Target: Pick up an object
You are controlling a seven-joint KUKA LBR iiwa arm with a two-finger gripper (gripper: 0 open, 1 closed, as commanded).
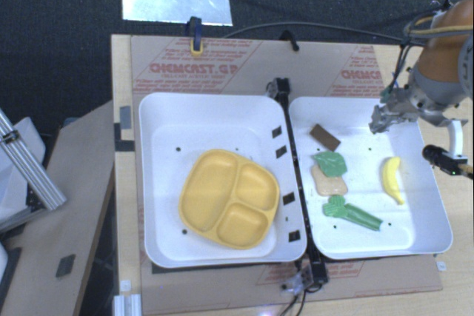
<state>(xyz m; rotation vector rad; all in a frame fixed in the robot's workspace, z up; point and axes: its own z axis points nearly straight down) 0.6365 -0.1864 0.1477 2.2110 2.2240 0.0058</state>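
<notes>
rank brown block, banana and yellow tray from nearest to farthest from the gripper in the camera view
From the gripper, at the right bin's far edge:
1. Brown block, to its left in the right bin.
2. Banana, below it in the right bin; nearly as close as the block.
3. Yellow tray, left bin.

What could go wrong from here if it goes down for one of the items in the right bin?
Two risks, both judgements:
1. The green leaf piece lies on the beige piece, with the green stalk toy close below. A grasp there could catch two things or push one aside.
2. The gripper sits near the right bin back wall, so a straight descent lands beside the brown block and banana, on nothing.
</notes>
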